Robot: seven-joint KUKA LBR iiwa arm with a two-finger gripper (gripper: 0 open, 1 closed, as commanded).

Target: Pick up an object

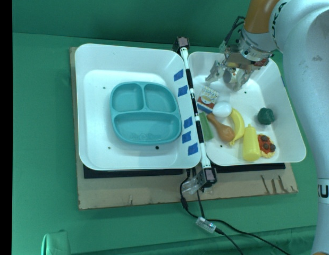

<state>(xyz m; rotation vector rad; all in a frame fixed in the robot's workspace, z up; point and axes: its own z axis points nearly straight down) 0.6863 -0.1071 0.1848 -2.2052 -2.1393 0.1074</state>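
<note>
Your gripper is hanging over the far part of the right bin, near the divider, with its fingers spread apart and nothing between them. Just toward the near edge from it, a small printed carton is lying against the divider side, with a white egg touching its near corner.

The rest of the pickable items are crowding the near half of that bin: a chicken drumstick, a banana curving beside it, a yellow squeeze bottle, a pizza slice at the near right corner, a green strip along the divider, and a dark green lump (possibly a vegetable toy) sitting alone by the right wall. The left bin is carrying a teal divided plate.

You are closest to the carton, so I would be aiming there. You should be centring the jaws across its narrow sides before descending, and keeping clear of the divider wall so a finger is not catching on it. Watch the egg: it is touching the carton and could be rolling away or wedging in.
</note>
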